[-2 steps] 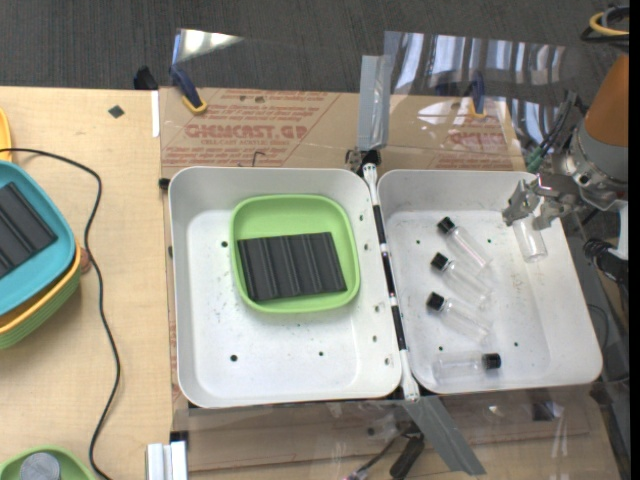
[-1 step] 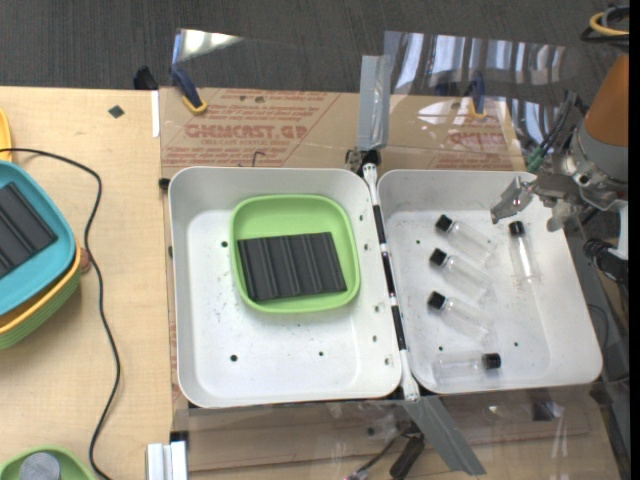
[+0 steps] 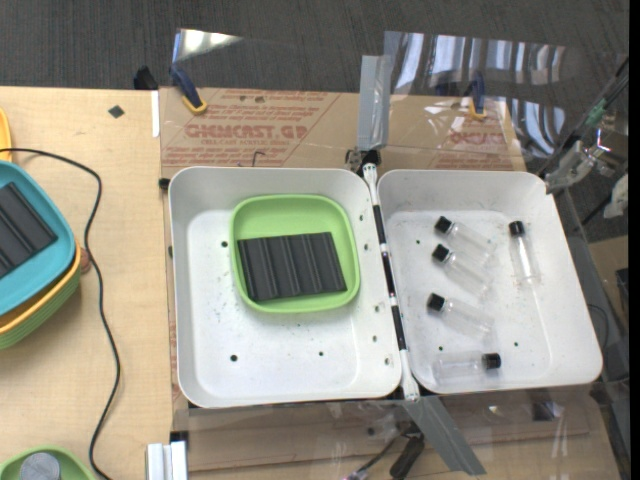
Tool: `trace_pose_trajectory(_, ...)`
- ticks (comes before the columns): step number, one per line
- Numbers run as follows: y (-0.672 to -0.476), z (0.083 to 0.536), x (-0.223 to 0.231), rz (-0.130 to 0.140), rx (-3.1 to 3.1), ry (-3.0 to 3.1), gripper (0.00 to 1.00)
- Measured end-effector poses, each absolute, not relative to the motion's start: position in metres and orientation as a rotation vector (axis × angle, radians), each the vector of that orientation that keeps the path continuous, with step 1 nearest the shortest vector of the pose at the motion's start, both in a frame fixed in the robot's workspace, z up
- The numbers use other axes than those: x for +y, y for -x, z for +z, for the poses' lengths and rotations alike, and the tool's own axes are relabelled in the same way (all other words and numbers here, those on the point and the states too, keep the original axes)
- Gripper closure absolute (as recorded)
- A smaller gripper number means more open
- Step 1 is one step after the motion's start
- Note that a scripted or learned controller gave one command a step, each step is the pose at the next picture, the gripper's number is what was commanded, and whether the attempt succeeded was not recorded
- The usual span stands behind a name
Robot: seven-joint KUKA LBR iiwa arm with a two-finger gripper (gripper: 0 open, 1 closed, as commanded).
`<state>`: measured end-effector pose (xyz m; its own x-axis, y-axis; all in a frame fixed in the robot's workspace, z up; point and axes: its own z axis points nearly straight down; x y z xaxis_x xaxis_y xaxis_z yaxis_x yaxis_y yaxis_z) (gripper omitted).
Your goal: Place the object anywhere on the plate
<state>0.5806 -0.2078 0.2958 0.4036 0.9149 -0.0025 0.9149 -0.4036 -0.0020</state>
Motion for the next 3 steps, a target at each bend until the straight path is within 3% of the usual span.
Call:
trace_pose_trajectory(1,-0.598,0.424,-0.195,0.007,-1.443,2.79,0.0)
trace_pose_trajectory(2,-0.634,0.439,-0.209,0.009,-1.207,2.899,0.0)
trace_pose_trajectory(3,-0.653,0.44,-0.215,0.007,-0.937,2.997,0.0)
